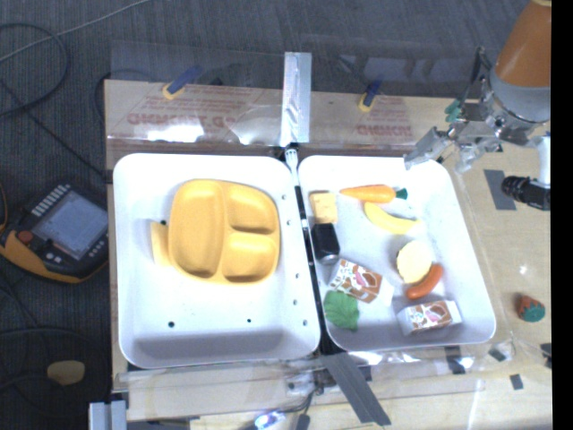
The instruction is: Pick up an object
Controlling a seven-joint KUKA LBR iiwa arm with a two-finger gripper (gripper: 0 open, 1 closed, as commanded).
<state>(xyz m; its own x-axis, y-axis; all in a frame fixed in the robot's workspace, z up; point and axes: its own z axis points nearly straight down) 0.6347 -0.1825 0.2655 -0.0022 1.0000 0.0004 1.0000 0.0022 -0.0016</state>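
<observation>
The right bin holds several small items: an orange carrot, a yellow banana, a yellow block, a black block, a printed carton, a green leafy piece, a pale round piece, a red sausage and a second small carton. My gripper hangs over the bin's far right corner, above the rim and up-right of the carrot. Its fingers are spread open with nothing between them.
The left bin holds a yellow divided tray. A metal divider strip stands behind the seam between the bins. A small orange and teal object lies on the bench right of the right bin.
</observation>
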